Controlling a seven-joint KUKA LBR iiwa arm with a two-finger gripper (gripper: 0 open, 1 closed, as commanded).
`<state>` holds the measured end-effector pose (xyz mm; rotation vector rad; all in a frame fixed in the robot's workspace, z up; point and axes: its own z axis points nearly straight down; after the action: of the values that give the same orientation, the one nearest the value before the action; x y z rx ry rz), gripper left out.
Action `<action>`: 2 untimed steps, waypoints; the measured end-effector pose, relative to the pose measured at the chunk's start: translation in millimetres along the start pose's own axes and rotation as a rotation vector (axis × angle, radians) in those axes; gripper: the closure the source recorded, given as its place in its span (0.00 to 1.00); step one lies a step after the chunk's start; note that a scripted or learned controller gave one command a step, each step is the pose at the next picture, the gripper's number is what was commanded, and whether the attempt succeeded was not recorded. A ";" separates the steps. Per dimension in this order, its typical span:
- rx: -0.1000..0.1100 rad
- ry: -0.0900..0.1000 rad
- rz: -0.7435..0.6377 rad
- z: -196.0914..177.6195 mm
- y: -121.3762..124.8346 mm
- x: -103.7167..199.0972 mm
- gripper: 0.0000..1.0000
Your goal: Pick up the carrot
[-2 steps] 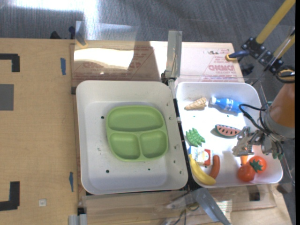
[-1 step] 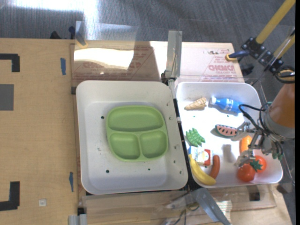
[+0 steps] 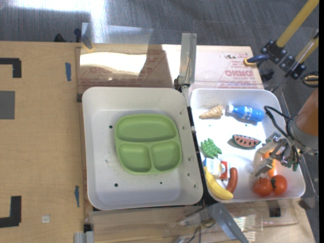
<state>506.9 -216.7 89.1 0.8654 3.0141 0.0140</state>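
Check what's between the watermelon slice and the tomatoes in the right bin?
Camera view: the hand sits between watermelon slice and tomatoes, over something orange.

Left bin (image 3: 96, 151): green divided plate (image 3: 148, 143). Right bin (image 3: 293, 186): ice-cream cone (image 3: 211, 112), blue bottle (image 3: 246, 113), watermelon slice (image 3: 246, 141), banana (image 3: 216, 186), sausage (image 3: 232, 179), tomatoes (image 3: 270, 185), gripper (image 3: 269, 161) over an orange piece.

We see the arm's orange band (image 3: 310, 116) at the right edge, black cables (image 3: 277, 116) looping to a metallic tool (image 3: 271, 158) with orange accents.
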 end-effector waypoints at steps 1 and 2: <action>0.000 -0.018 0.000 -13.4 0.4 -4.6 1.00; 0.008 -0.005 0.204 -66.3 23.6 36.5 1.00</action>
<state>488.0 -177.8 155.5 1.1675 2.9085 0.0009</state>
